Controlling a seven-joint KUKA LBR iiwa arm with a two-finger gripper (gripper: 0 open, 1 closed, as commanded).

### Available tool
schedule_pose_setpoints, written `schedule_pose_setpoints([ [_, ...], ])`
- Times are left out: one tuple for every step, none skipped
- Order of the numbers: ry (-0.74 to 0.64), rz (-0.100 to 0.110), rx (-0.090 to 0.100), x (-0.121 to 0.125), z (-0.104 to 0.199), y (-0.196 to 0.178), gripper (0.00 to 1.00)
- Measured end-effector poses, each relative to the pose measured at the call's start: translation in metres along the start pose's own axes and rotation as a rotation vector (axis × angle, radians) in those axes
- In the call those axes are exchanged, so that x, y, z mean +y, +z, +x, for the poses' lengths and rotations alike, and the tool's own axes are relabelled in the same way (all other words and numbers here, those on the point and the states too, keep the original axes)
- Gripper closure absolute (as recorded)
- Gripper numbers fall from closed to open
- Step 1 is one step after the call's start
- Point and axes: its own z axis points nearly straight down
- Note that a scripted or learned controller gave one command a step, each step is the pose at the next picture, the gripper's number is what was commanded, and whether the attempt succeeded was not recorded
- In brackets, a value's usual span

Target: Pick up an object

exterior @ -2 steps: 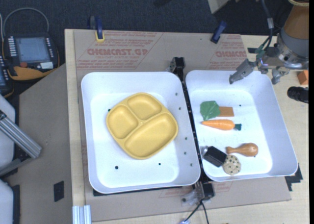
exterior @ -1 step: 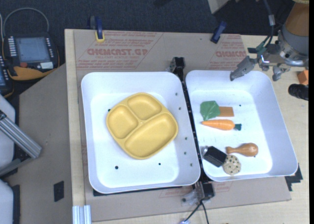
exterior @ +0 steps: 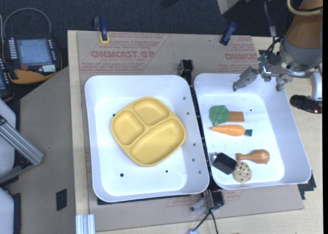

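A cardboard-topped bench (exterior: 154, 48) carries two shallow white bins. At the near edge of the right bin (exterior: 287, 141) lie a speckled round cookie (exterior: 242, 172), a black block (exterior: 224, 163) and a brown drumstick-shaped toy (exterior: 253, 156); beyond them an orange plastic carrot (exterior: 230, 130) lies crosswise, tip pointing left toward the left bin (exterior: 97, 141), which holds a yellow divided plate (exterior: 148, 130). Farther back, the tool (exterior: 262, 76) hangs over the bin's far rim, fingers spread, gripping nothing. This looks like the approach step: next, descend with the fingers straddling the carrot's long axis.
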Motion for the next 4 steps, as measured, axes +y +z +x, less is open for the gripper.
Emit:
schedule_pose_setpoints([
  [0.0,-0.001,0.0,0.004,0.004,0.044,0.0],
  [0.002,0.0,0.0,0.003,0.0,0.087,0.0],
  [0.001,-0.006,-0.001,0.005,0.0,0.074,1.0],
  [0.001,-0.011,-0.002,-0.002,0.006,0.024,1.0],
])
